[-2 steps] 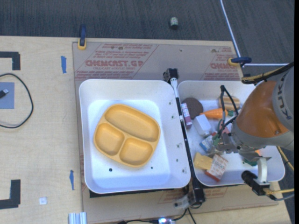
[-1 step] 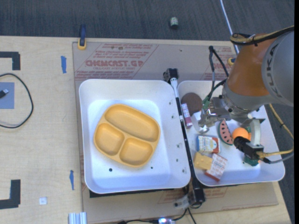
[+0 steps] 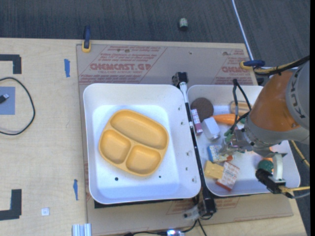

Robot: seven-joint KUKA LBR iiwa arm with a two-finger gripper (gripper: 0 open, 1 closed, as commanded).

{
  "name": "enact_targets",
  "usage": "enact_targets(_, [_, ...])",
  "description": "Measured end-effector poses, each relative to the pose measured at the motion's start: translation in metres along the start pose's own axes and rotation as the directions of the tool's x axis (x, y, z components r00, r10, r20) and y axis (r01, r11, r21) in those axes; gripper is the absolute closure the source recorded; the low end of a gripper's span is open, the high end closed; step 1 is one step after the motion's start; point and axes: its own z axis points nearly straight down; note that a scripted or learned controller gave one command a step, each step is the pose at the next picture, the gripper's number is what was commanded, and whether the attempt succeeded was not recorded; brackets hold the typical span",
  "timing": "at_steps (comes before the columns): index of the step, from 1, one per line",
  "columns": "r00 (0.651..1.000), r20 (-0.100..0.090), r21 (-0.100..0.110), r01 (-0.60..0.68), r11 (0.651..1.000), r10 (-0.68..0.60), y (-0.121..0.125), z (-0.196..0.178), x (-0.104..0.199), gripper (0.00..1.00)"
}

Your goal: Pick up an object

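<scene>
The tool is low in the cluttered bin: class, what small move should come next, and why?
Probably a short straight descent. The tool hangs low in the right bin above a heap of small items, beside the yellow block, with nothing visibly gripped, so a pick has yet to be made.

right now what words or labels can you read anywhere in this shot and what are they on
"GIEMCAST.GB", as best it reads, in red print on the brown board behind the left bin; the letters are blurred, so the spelling is unsure.
The same red print starts again on the board behind the right bin, cut off by the arm.
"KU" in dark letters on the arm's grey shell, cut off at the picture's edge.
Packets in the right bin carry print too small to read.
</scene>
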Motion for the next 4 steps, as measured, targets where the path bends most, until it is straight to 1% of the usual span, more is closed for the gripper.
enact_targets(1, [1.000,0.001,-0.004,0.000,1.000,0.000,0.001,-0.010,0.000,1.00])
enact_targets(2, [1.000,-0.003,0.000,0.003,1.000,-0.003,-0.026,-0.077,0.107,1.00])
enact_targets(3, [1.000,-0.002,0.000,0.002,1.000,-0.002,-0.026,-0.077,0.106,0.00])
enact_targets(4, [1.000,0.000,0.000,0.001,1.000,-0.001,0.006,-0.077,0.038,0.00])
